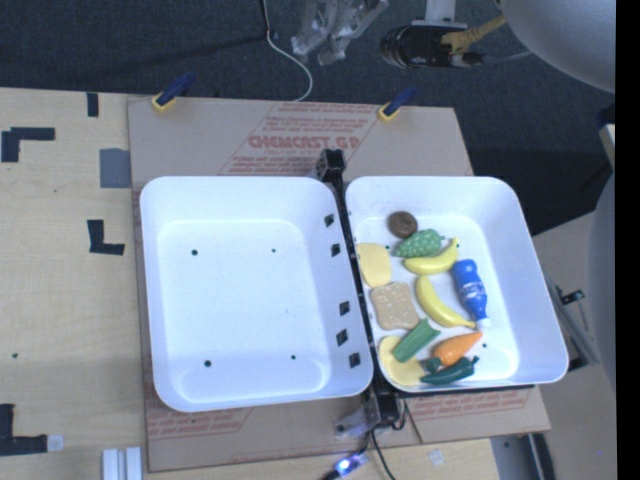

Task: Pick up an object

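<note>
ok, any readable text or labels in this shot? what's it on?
"CHEMCAST GP", red print, seen upside down on the brown cardboard sheet under the two white bins; the smaller red lines around it are too blurred to read.
Blue bottle in the right white bin: label too small to read.

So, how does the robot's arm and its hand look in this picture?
The hand is pale grey and metallic, with thin fingers, seen blurred at the top edge. A white cable trails from it. Beside it sits a black cylindrical part with a yellow cable. The arm is a large, smooth, light grey rounded body at the upper right.
</note>
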